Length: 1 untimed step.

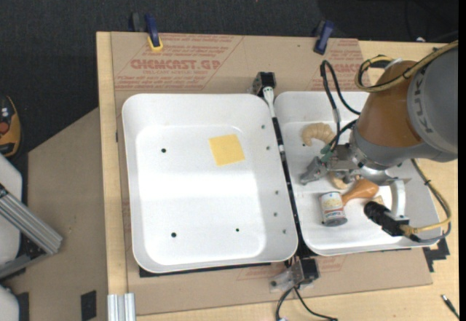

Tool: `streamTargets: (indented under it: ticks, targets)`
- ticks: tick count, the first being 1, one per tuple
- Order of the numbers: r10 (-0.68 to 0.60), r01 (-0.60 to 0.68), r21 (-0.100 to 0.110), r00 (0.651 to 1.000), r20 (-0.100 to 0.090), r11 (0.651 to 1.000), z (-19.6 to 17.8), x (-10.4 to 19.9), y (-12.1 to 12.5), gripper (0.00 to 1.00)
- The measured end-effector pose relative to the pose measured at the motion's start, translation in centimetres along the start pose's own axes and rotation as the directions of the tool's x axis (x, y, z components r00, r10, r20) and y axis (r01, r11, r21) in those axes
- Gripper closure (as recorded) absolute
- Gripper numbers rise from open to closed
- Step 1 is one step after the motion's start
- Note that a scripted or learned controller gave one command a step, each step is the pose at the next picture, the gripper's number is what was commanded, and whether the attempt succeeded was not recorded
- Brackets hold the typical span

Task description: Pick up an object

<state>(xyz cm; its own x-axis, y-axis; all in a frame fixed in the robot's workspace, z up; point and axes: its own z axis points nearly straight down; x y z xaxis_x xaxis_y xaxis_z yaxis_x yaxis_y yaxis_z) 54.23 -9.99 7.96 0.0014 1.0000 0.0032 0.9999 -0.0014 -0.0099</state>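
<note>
My gripper [312,171] hangs low over the middle of the right bin [313,238], near its left wall. Nothing visible is held in it. A pale tan, curled object [317,132] lies just behind the gripper. A small cylindrical jar [333,209] with a light label rests in front of it, toward the bin's near edge. An orange and tan elongated object [360,191] lies to the right of the jar, partly under the wrist. A flat yellow square [226,149] sits in the left bin [145,188], far from the gripper.
The grey arm with its orange band [389,119] covers the right bin's right half. The two bins meet along a ridge [282,167] close to the gripper. Blue clamps [153,30] [323,36] hold the board at the back edge.
</note>
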Motion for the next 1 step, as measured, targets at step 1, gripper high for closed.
streamTargets:
  ticks: [1]
  targets:
    - [-0.014, 0.014, 0.021, 1.000, -0.001, 1.000, -0.47, 0.24, 11.26, 0.00]
